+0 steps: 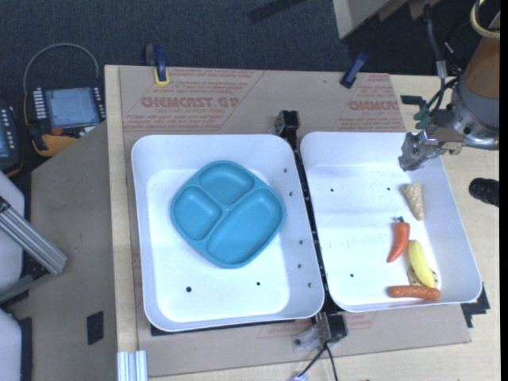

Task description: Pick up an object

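Dark blue-grey carpet floor [198, 22] at far and left; pale wooden tabletop [79, 236] under a brown printed board [238, 101]; small screen device with looped cable [71, 105] far left; aluminium rail [32, 240] near left; even, soft overhead light.

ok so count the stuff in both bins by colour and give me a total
Blue: 1, the divided plate
Beige: 1, the cone-shaped piece
Red-orange: 2, the pepper and the sausage-shaped piece
Yellow: 1, the banana
Total: 5
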Controlling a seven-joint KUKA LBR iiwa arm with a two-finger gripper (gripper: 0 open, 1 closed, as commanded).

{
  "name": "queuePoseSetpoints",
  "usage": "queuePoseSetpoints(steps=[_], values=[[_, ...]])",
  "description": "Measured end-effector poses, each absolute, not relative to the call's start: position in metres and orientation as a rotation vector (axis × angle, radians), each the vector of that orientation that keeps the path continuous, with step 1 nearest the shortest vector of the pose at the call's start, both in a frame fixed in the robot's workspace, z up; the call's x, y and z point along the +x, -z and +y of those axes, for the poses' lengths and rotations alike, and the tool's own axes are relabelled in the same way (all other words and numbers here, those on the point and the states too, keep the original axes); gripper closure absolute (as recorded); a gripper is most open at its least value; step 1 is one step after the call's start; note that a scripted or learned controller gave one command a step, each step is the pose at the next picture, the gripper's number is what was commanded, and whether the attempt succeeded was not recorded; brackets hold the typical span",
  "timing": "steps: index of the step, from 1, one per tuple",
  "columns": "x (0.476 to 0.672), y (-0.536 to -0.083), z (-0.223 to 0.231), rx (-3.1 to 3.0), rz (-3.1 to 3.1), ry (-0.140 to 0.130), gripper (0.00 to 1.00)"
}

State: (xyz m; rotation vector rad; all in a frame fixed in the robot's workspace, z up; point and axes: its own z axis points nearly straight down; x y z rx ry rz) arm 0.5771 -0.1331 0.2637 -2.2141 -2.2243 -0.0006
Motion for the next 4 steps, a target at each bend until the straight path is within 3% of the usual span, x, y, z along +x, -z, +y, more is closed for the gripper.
queuePoseSetpoints(steps=[4], values=[[0.503,-0.215,0.081,-2.211,-2.225,-0.002,1.0]])
